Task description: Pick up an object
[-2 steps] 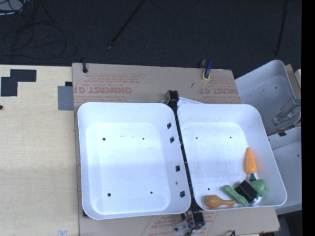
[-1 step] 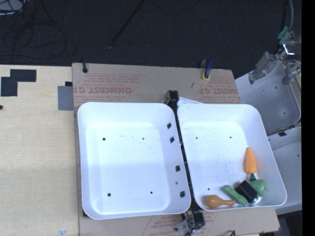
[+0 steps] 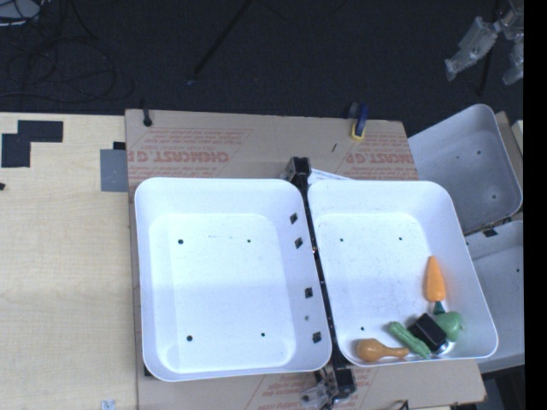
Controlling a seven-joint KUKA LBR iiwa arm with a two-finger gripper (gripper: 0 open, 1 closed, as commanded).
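Bins (image 3: pixel 218 196) smooth white plastic; cardboard (image 3: pixel 256 143) matt; bench (image 3: pixel 60 254) pale wood.

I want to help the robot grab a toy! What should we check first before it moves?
1. Toys to grab are there: orange carrot, green toy, black block, yellow-orange toy. Ok.
2. All lie in the right bin. Ok.
3. Carrot lies apart from the others, easy to pick. Ok.
4. Other three are bunched in the bin's corner, touching. Not ok.
5. Hand open and ready: cannot tell.
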